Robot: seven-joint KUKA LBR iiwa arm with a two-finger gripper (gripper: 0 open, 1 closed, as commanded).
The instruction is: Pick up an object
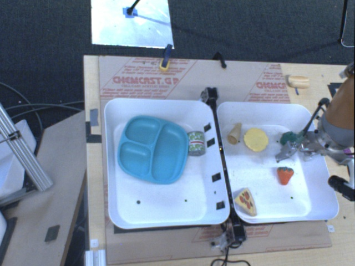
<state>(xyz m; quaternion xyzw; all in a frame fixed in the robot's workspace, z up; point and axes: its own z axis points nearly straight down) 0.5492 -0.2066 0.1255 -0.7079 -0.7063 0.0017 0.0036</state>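
Nearest the camera, a toy pizza slice lies at the front of the right bin, near the divider. Behind it and to the right sits a toy strawberry, apart from everything else. Just behind the strawberry hangs the tool, reaching in from the right; whether it is spread or pressed together I cannot tell, and nothing shows pinched in it. A green piece sits right at its tip, and I cannot say if they touch. Left of the tool lie a yellow disc and a cone. By my reading, no pick is made yet: the strawberry looks the likeliest target, with descent, grip and lift all left.
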